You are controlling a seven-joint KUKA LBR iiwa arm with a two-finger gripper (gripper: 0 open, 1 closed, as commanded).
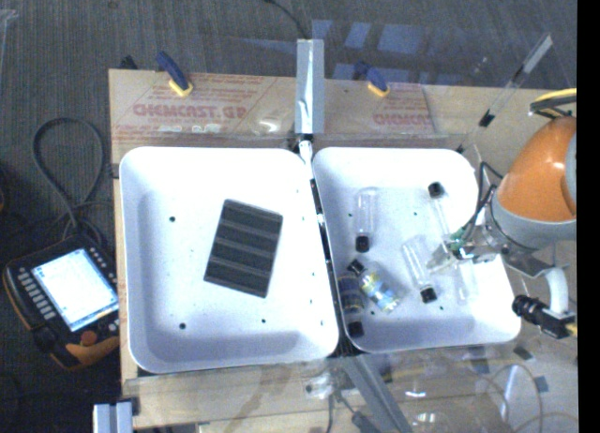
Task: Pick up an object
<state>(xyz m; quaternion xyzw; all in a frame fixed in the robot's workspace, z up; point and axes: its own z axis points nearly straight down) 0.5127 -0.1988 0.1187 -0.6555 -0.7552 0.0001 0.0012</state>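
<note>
Arm (536, 183): grey with orange band, enters from the right edge of the frame, wrist over the right rim of the right bin.
Gripper (457, 251): low over the right part of the right bin (394, 161), among the clear vials; cannot tell from this view whether it is spread or closed, or whether anything is in it.
Clear vials: one upright-lying near bin centre top (365, 211); one with black cap toward upper right (438, 206); two more by the gripper (419, 272), lower right.
Small bottle (377, 289): lower left of right bin, beside dark caps.
Left bin (150, 178): holds a dark ribbed rectangular block (244, 247), tilted, near centre.
Pendant (67, 292): lit screen, far left of frame, off the bench.
</note>
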